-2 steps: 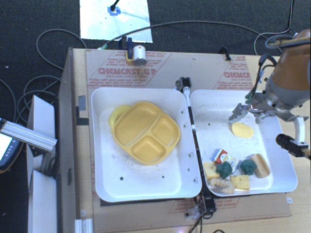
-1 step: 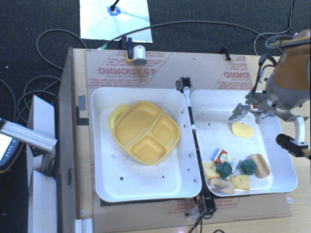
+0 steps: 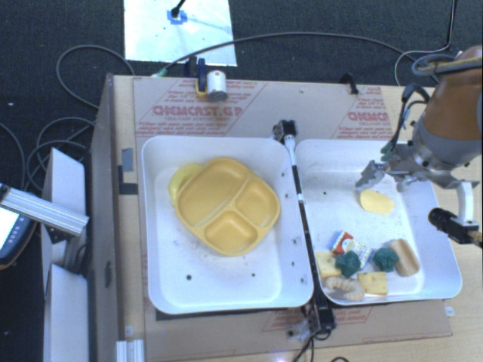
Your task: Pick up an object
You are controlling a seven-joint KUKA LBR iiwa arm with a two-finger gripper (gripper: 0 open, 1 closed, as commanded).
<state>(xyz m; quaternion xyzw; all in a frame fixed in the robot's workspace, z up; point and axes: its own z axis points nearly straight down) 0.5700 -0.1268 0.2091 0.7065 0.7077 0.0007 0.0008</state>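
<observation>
A smooth, pale yellow oval chip (image 3: 376,201) lies flat on the floor of the right bin (image 3: 445,236), just below the gripper (image 3: 383,173). The metal fingers (image 3: 370,176) look spread apart with nothing between them, hovering just above the chip's upper edge. Small toy foods (image 3: 362,264) cluster in the bin's near corner. A glossy yellow divided plate (image 3: 226,204) fills the left bin (image 3: 162,277).

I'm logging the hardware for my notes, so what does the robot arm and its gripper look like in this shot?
The arm is a rounded grey body with an orange band above the wrist. Thin cables loop along its wrist side. The gripper is a pale grey metal assembly ending in short, light-coloured fingers. No markings are legible on it.
</observation>
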